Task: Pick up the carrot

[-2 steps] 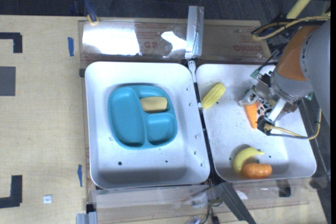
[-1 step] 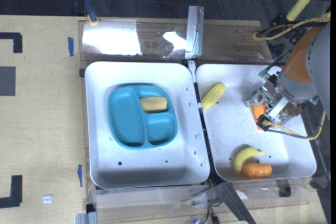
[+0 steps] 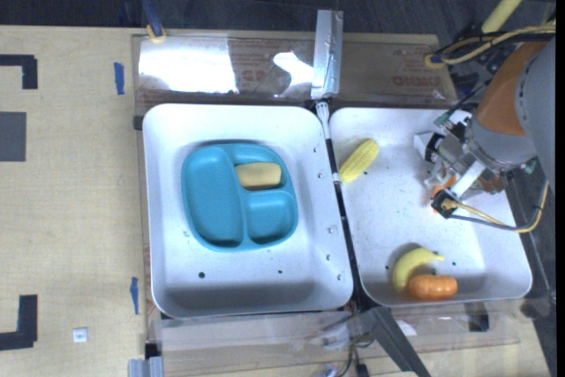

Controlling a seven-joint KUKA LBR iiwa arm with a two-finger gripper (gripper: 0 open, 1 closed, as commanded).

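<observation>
Far left of the yellow banana (image 3: 410,263), the pale wooden bench (image 3: 62,190) carries the left shallow white plastic bin (image 3: 168,269), which holds a blue divided plate (image 3: 212,207) with a tan oblong bun (image 3: 259,176); none of that concerns your step. Up and left of the banana lies a yellow corn cob (image 3: 358,159) in the right white bin (image 3: 388,207). The short orange carrot (image 3: 431,286) lies touching the banana's lower right side, close to the bin's near wall. Up and right of the banana hangs the grey two-finger gripper (image 3: 450,190), well apart from the carrot; you cannot tell whether it is spread or pressed together. Come down on the carrot's end away from the banana, since the crowding leaves little room and the smooth bin floor may let it slide.
</observation>
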